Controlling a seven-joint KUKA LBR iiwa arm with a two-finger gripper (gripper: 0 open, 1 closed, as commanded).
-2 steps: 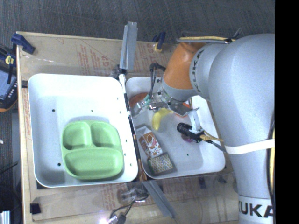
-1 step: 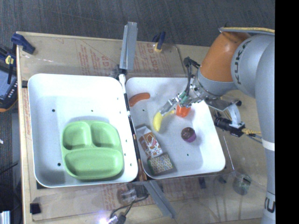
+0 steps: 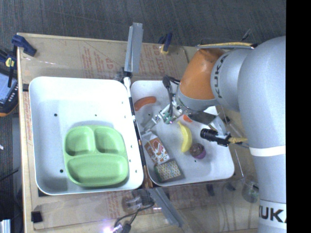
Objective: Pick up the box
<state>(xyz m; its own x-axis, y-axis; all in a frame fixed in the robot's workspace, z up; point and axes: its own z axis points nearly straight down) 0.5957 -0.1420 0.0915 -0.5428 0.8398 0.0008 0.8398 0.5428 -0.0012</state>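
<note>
Arm (image 3: 252, 106) bent low over right bin (image 3: 223, 171), wrist down.

A pale plywood worktop (image 3: 87, 57) seen from above at a slant, printed with faint red lettering. It stands on a dark grey carpeted floor (image 3: 97, 8) with a fine ribbed weave, visible along the top and down the left side. Blue clamps (image 3: 23, 43) grip the worktop's far edge. A grey metal bar (image 3: 132, 47) stands upright at the far edge. Lighting is even and soft, without strong shadows.
</note>
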